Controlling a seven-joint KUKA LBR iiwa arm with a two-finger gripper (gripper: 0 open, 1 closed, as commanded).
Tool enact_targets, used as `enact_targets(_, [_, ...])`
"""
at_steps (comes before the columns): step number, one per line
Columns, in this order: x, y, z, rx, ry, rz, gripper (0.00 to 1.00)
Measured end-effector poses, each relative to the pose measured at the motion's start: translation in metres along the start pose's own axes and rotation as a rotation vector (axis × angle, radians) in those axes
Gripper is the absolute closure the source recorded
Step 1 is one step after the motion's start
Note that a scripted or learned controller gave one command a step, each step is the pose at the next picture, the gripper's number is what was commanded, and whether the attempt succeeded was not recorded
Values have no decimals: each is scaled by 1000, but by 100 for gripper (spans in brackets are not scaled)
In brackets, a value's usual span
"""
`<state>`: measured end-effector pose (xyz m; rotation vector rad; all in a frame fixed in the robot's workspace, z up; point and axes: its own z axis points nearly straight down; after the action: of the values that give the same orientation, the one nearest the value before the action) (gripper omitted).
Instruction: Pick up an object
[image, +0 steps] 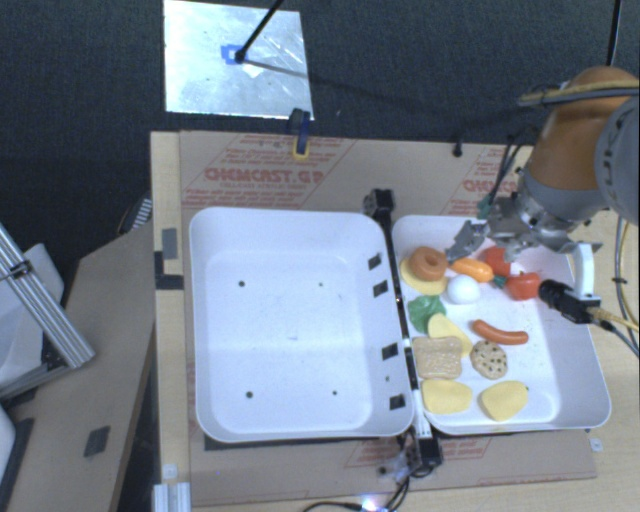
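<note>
Camera view: two white bins (290, 225), one doughnut (429, 264), one cookie (489, 358).

Arm (590, 140) cut off at right frame edge; end effector (490, 238) partly hides red item (497, 262), identity unclear.

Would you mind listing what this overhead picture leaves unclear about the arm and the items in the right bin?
- Gripper: too small and blurred in the camera view to tell open from shut.
- Red item: partly covered by the gripper, so its shape is unclear.
- Green item: partly hidden under the yellow piece.
- Arm: cut off by the right edge.
- Right bin: far rim partly hidden by the arm.
</note>
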<state>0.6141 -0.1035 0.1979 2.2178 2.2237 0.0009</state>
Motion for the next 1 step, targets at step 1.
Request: enact_targets(1, [-6, 46, 97, -14, -4, 2, 0])
